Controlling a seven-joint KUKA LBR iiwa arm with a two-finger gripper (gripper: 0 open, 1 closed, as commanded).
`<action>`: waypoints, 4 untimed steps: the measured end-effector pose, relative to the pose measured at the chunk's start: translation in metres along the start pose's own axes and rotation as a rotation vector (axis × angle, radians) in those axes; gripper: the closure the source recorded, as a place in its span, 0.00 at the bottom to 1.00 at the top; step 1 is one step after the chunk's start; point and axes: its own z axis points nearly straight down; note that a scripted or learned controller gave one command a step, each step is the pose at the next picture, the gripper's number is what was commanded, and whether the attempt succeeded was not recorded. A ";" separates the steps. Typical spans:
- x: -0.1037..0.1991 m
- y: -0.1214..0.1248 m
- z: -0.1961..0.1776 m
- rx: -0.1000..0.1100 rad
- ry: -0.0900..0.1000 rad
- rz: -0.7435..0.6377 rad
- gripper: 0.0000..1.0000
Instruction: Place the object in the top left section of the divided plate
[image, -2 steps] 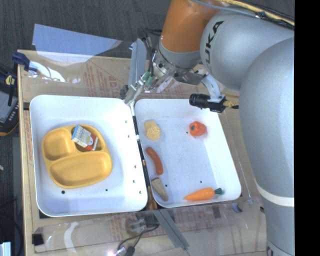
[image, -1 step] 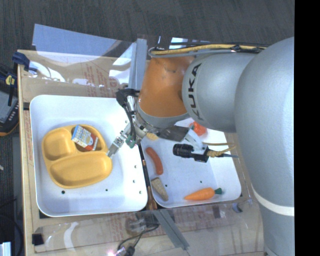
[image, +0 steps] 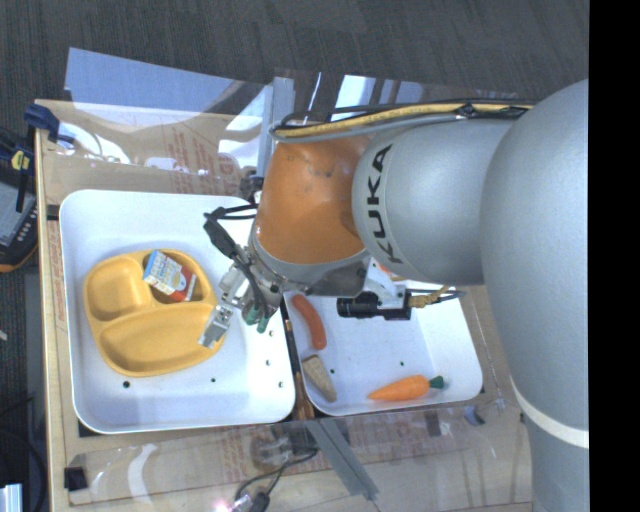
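A yellow divided plate (image: 120, 335) lies in the left bin (image: 150, 405). A small blue, white and red packet (image: 168, 275) rests in the plate's upper right section. The plate's upper left section and its large lower section hold nothing. My gripper (image: 238, 322) hangs at the plate's right rim, open, with nothing between its fingers. One finger (image: 216, 327) sits over the rim of the plate, the other is off the plate toward the bin's right wall. The arm's orange band and grey body cover the space above both bins.
The right bin (image: 455, 340) holds a red sausage (image: 310, 320), a tan wedge-shaped piece (image: 320, 378) and an orange carrot (image: 402, 388). A wall divides the two bins just right of the gripper. Bare white floor lies below the plate in the left bin.
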 end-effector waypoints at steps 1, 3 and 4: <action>-0.001 0.000 -0.010 0.001 -0.001 -0.005 1.00; 0.024 -0.050 -0.039 0.001 0.002 0.863 1.00; 0.021 -0.057 -0.002 0.003 0.004 1.246 1.00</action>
